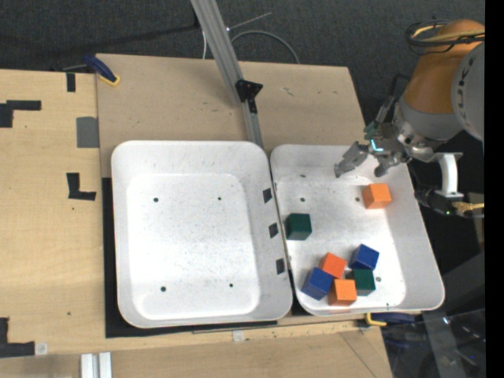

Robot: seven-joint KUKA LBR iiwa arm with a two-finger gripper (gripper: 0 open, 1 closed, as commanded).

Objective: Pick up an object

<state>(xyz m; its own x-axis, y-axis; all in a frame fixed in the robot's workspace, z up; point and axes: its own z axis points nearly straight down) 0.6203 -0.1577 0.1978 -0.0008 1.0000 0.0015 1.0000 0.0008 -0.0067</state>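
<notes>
My gripper, fingers spread and holding nothing, hovers over the right bin; orange cube just beside, other cubes well apart.

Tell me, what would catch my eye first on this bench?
Probably the coloured blocks in the right bin: a cluster of blue, orange and green ones near its front edge, a dark green block alone by the bin's left wall, and an orange block toward the back. Just above that orange block hangs the gripper of the arm, reaching in from the right. The left bin sits alongside.
</notes>
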